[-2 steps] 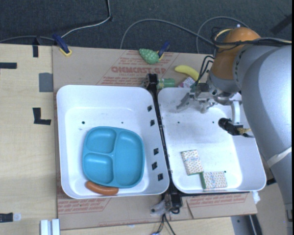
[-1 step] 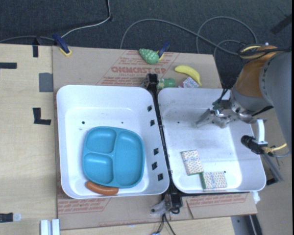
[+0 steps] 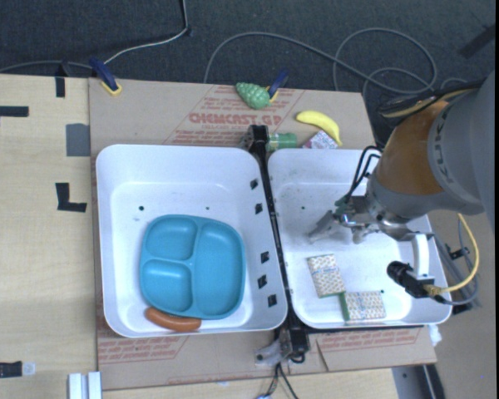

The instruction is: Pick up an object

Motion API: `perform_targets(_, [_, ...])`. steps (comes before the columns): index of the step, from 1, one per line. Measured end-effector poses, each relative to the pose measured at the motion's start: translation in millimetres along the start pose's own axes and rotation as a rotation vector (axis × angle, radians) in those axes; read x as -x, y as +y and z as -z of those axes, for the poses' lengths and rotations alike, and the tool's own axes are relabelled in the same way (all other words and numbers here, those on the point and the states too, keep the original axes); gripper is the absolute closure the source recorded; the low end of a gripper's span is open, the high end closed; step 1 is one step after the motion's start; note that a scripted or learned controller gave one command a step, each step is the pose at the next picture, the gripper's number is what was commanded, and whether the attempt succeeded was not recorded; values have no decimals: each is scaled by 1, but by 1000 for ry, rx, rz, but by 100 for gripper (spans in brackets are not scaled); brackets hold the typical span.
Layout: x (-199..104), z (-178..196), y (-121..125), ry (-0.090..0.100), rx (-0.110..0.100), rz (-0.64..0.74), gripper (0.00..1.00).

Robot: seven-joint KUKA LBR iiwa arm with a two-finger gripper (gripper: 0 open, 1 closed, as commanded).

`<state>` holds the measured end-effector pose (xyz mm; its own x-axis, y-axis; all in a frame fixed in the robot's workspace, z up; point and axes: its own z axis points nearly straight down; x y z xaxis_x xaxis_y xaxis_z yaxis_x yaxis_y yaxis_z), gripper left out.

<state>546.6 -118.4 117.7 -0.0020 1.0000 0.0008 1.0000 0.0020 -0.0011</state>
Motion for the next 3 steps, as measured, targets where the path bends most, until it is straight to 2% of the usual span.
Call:
perform_targets(1, [-22, -32, -62, 0, 2, -2, 0])
perform_targets(2, [-21, -22, -62, -3, 4, -3, 100])
perform_targets(3, [-95, 67, -17, 0, 1, 0, 100])
